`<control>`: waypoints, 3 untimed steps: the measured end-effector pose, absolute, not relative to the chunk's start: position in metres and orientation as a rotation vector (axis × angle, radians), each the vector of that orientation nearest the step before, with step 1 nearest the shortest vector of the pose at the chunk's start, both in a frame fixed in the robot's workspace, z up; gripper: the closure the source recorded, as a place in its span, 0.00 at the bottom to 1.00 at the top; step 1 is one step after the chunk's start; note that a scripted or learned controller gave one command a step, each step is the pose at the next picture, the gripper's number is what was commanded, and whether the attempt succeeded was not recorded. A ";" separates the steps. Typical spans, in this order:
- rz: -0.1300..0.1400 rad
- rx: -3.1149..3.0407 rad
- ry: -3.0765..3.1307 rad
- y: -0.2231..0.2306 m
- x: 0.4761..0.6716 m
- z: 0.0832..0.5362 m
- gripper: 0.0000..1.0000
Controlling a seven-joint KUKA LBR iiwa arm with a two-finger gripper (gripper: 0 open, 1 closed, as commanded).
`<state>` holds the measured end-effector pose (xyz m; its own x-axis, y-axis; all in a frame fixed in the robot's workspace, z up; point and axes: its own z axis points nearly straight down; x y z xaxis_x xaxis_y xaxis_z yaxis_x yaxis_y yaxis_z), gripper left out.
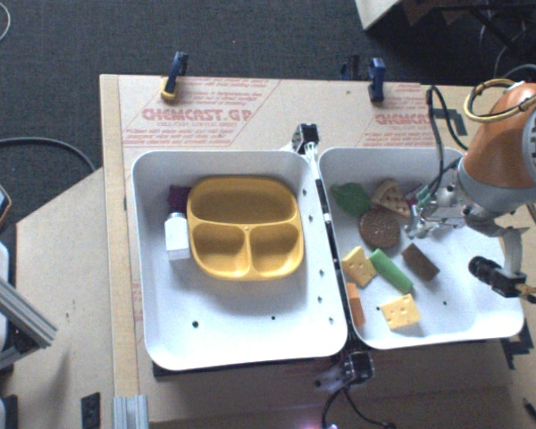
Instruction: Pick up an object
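One gripper (pixel 418 224) low over right bin (pixel 482 324), can't tell how far open or holding anything; tip between cracker (pixel 395 201) and brown block (pixel 421 262). Arm (pixel 505 155) reaching in from right.

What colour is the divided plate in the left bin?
Yellow-orange; the divided plate shows plainly in the camera view.

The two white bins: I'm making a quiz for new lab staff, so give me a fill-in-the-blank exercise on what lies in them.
1. The yellow divided plastic plate lies in the ____ bin.
2. The plate has ____ compartments.
3. The small white bottle stands at the plate's ____ side in the camera view.
4. The round brown cookie lies in the right bin, beside the ____ arm's gripper.

Missing words: left; three; left; grey
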<state>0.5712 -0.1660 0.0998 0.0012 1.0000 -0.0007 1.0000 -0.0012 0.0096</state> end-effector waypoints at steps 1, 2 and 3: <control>0.005 2.215 2.219 -0.158 0.566 0.154 1.00; 0.004 2.218 2.215 -0.166 0.564 0.201 1.00; 0.004 2.217 2.218 -0.167 0.565 0.227 1.00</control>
